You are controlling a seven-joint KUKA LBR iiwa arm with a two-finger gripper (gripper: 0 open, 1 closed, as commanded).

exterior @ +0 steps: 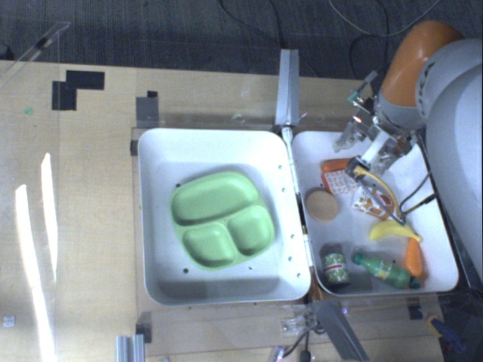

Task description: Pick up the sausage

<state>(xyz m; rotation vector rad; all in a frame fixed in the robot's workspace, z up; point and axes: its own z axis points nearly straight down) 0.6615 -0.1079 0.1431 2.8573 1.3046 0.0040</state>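
Observation:
A short reddish-orange piece that looks like the sausage (334, 167) lies in the right bin's (302, 194) upper left part, its right end tucked against a red-and-white packet (349, 183). My gripper (361, 136) hangs over the bin's upper right area, just up and right of the sausage. It holds nothing that I can see.
The right bin also holds a round brown disc (323, 205), a small can (335, 267), a green bottle (383, 270), a banana (392, 231), a carrot (413, 256) and a printed wrapper (375, 200). A green divided plate (222, 219) sits in the left bin (155, 202).

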